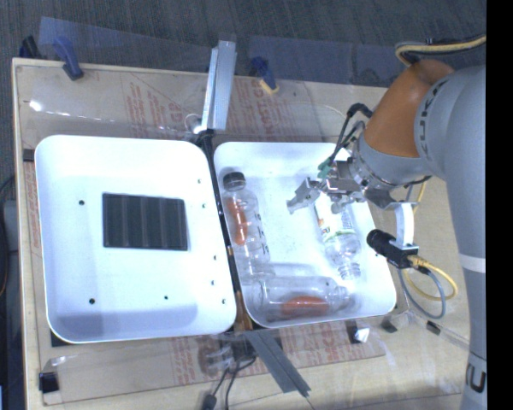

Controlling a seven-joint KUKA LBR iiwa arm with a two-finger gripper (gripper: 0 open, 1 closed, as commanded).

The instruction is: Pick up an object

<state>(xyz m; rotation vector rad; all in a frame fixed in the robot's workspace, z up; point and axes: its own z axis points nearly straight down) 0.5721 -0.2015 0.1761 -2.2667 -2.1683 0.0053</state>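
1. While the arm reaches in from the right, its claw (pixel 312 193) hangs low over the right bin (pixel 278 156); whether it is apart or together I cannot tell.
2. Three clear plastic bottles lie in that bin: one (pixel 242 220) along the left wall, one (pixel 301 295) across the near wall, and one (pixel 340 237) by the right side, just below the claw.
3. Judging by that nearness, the right-side bottle is the likely target; nothing shows as held.
4. Lying flat against the walls, the bottles probably leave little room for a grasp.
5. A dark rectangular grille (pixel 144 221) sits in the left bin (pixel 68 306).
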